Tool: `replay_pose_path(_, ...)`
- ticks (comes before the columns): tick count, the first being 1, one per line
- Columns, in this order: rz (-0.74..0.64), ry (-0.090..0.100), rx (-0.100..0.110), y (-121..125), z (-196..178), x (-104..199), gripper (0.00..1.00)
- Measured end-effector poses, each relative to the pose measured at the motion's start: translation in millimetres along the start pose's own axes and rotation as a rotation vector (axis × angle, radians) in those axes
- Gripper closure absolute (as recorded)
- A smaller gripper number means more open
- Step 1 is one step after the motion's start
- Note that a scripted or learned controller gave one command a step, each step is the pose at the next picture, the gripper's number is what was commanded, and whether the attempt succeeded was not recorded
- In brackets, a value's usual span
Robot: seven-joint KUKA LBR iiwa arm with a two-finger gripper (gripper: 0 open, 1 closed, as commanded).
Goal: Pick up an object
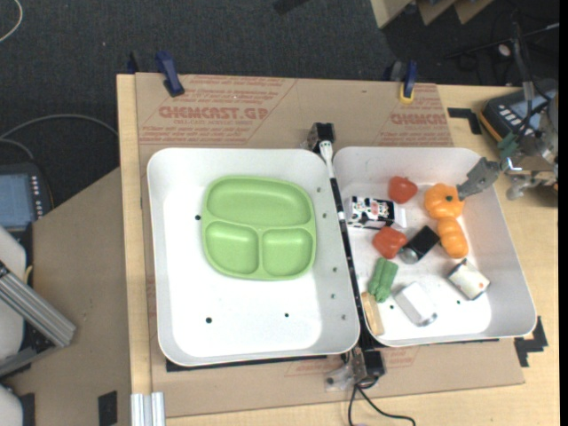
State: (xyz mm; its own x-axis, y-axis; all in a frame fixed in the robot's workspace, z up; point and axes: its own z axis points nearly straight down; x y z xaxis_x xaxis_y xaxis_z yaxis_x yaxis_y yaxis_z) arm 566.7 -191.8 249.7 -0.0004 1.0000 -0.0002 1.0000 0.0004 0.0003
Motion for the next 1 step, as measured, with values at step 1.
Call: replay_pose_path(1, -0.001, -0.002, -0.004, 0.8, -11.1, -0.2, 1.0)
